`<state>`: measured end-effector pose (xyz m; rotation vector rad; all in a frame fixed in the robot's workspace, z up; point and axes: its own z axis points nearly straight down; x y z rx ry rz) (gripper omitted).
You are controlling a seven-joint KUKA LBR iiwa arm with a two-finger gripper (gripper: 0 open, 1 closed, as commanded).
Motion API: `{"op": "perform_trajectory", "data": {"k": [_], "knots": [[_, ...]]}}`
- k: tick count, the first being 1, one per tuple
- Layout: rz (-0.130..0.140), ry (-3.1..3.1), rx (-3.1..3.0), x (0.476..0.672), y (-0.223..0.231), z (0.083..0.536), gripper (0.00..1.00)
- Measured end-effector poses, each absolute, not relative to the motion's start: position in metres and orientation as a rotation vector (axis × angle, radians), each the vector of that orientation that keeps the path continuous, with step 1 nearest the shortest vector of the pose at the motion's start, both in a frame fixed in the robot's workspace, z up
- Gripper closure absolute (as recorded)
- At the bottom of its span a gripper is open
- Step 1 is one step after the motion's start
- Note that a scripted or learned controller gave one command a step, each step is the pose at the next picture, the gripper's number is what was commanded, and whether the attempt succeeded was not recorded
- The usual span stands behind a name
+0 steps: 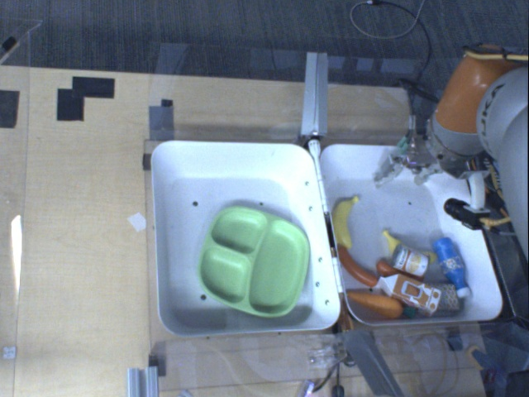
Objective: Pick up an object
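Camera view, and here is the gripper (402, 165) up at the far end of the right bin (376, 160), just over the bare white floor near the bin's back rim. Its fingers (387, 172) look spread apart, splayed out and pointing down toward the bin, with nothing between them.

Down the bin from it, well apart from the pincer, sits the pile of objects. A yellow banana (343, 220) lies along the left wall, the nearest item to the gripper but still clear of it. Below that, a red-orange sausage shape (357, 269) curves toward the near end, and an orange carrot-like piece (376, 304) rests against the near wall. In the middle, a small jar (411, 260) with a yellow bit (389, 241) just beside it, then a brown and white carton (416, 293) lying flat. On the right, a blue bottle (450, 263) is tipped on its side.

Over in the left bin (178, 172) a green divided tray (254, 260) sits alone, slightly tilted, toward the near right corner.

The arm's orange band (465, 85) shows at the right, above the grey wrist.
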<state>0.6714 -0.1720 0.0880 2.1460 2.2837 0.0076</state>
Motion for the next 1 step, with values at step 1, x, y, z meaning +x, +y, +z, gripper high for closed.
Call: {"op": "perform_trajectory", "data": {"k": [1], "knots": [[0.014, 2.283, 2.137, 0.6741, -0.1707, 0.1014, 1.00]]}}
